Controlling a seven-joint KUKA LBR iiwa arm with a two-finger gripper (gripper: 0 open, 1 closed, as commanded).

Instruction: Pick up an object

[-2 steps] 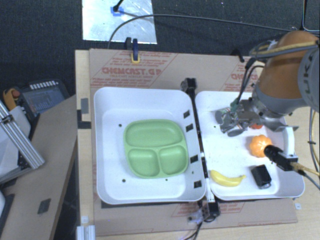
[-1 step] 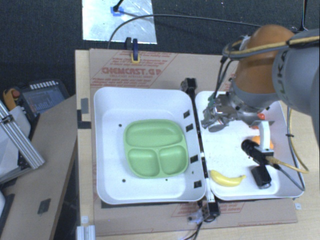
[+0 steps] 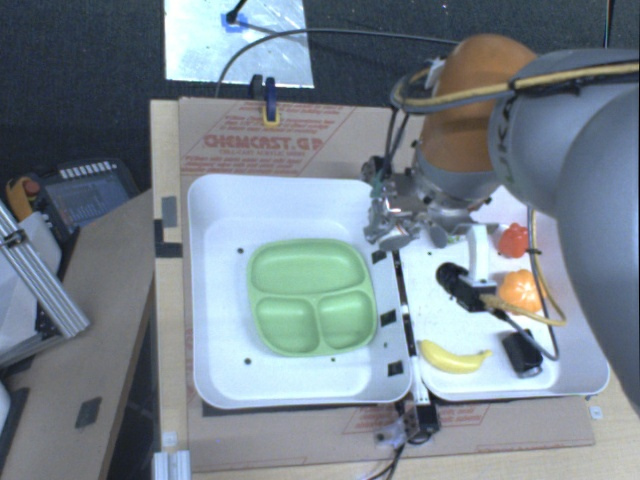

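My gripper (image 3: 392, 228) hangs low over the inner edge of the right bin (image 3: 575, 368), close to the divider between the two bins. Nothing shows in its grasp. A yellow banana (image 3: 453, 357) lies near the right bin's front edge. An orange fruit (image 3: 520, 290) rests to the right of the gripper, and a small red object (image 3: 513, 239) sits just behind it. A small black block (image 3: 522, 353) lies right of the banana. The arm's grey and orange body covers the back of the right bin.
The left bin (image 3: 215, 268) holds a green divided plate (image 3: 310, 296) in its middle. A raised divider (image 3: 398, 308) separates the bins. Off the bench to the left stand a handheld controller (image 3: 85, 198) and a metal rail (image 3: 40, 278).
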